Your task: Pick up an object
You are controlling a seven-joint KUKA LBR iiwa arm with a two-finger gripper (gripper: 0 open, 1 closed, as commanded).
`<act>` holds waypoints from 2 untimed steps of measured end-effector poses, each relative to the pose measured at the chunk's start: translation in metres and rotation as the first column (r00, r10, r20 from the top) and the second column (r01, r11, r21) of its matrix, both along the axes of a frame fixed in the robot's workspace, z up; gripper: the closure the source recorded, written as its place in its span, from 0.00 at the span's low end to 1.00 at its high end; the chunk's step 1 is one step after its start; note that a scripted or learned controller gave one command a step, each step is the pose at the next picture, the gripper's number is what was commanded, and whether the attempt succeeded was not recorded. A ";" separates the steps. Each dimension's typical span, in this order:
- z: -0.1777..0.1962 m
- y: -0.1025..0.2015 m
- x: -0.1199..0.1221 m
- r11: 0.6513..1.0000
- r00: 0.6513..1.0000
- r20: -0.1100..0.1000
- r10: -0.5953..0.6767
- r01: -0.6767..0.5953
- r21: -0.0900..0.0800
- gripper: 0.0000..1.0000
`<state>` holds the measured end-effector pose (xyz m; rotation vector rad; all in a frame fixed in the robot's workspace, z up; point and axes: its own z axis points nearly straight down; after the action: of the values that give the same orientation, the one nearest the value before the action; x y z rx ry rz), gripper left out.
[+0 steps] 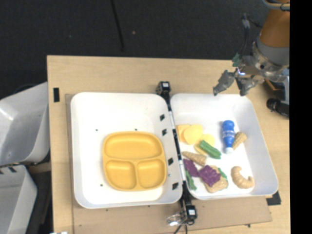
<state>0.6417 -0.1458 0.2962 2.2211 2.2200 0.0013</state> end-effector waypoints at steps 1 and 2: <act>-0.149 -0.089 -0.030 1.000 1.000 -0.012 -0.008 0.007 -0.001 0.00; -0.179 -0.082 -0.063 1.000 1.000 0.019 0.003 -0.003 -0.009 0.00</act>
<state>0.5783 -0.2280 0.1171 2.2035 2.2099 0.0119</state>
